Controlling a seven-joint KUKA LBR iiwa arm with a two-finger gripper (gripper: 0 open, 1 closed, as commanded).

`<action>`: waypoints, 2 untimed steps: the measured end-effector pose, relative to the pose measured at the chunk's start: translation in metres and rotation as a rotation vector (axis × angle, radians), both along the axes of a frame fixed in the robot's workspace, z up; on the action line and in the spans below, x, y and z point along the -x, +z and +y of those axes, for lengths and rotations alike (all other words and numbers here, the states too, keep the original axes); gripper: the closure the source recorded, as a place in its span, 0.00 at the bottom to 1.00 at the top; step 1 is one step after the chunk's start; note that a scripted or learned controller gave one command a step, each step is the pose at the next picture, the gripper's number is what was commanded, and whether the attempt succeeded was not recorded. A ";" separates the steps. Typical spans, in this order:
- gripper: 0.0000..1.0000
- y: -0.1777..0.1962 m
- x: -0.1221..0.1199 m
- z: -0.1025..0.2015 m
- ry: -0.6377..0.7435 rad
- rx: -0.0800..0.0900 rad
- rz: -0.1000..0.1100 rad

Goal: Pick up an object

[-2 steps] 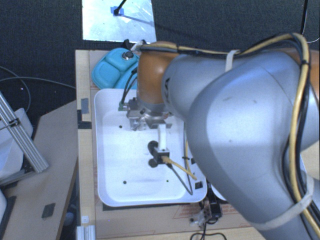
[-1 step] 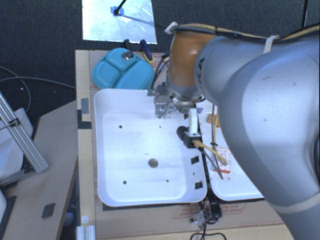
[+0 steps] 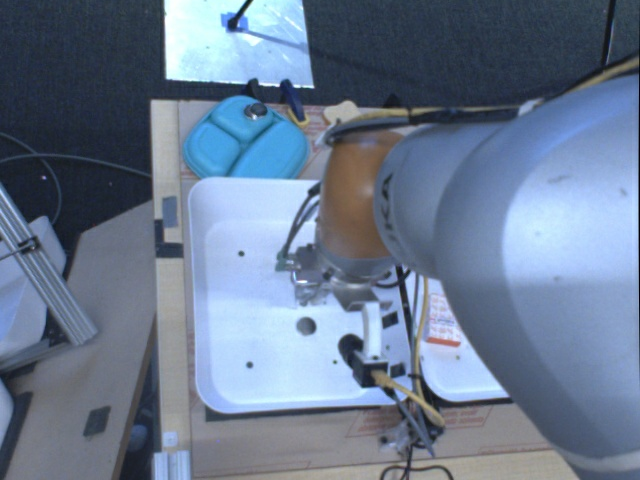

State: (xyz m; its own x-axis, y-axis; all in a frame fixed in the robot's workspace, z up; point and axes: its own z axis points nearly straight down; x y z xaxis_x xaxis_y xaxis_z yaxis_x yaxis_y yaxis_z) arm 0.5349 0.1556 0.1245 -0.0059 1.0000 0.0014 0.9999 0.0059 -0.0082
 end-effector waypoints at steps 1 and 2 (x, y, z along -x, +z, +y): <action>1.00 -0.042 -0.033 0.053 0.002 -0.001 -0.010; 1.00 -0.038 -0.128 -0.011 -0.009 0.002 -0.019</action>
